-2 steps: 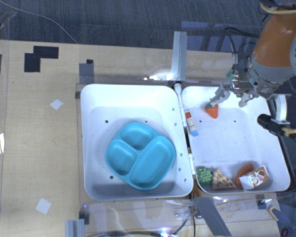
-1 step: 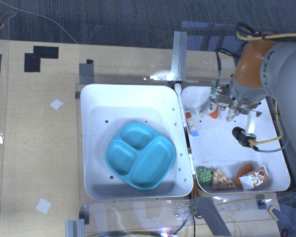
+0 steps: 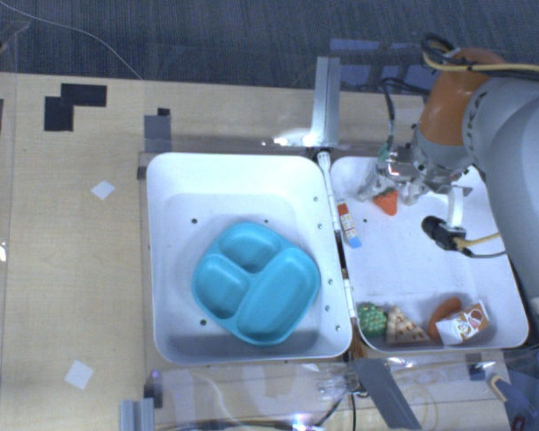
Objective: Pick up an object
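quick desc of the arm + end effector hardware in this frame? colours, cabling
Arm: bulky rounded light-grey shell with an orange band above the wrist. Yellow and black cables loop over the band; another black cable runs down to the wrist. End effector: small metallic silver-grey assembly with dark parts, details too small to tell.
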Controlling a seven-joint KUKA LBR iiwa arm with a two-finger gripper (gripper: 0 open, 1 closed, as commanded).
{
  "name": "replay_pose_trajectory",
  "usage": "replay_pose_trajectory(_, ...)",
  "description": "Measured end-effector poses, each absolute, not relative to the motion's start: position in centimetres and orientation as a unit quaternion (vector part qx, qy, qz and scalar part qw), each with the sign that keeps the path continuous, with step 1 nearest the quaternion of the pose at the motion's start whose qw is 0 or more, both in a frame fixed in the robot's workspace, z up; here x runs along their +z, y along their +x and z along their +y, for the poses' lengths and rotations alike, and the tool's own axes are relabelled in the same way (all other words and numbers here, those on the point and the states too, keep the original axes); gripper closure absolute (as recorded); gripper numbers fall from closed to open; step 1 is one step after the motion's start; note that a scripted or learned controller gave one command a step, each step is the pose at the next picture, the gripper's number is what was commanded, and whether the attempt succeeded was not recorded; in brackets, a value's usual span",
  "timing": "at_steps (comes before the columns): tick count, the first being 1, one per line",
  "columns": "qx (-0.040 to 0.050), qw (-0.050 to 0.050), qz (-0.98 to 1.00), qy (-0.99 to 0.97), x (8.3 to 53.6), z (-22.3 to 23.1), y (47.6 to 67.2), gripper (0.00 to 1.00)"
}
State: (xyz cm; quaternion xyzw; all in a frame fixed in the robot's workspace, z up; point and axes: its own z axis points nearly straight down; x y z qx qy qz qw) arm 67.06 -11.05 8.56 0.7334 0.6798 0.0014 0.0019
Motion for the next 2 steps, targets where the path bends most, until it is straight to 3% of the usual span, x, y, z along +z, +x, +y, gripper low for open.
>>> replay_pose_trajectory(1, 0.0033, 0.006, 0.682, 0.731, 9.9, -11.0, 67.4, 1.00)
replay_pose_trajectory(2, 0.0010, 0.000, 0.629, 0.778, 18.4, -4.8, 60.5, 1.00)
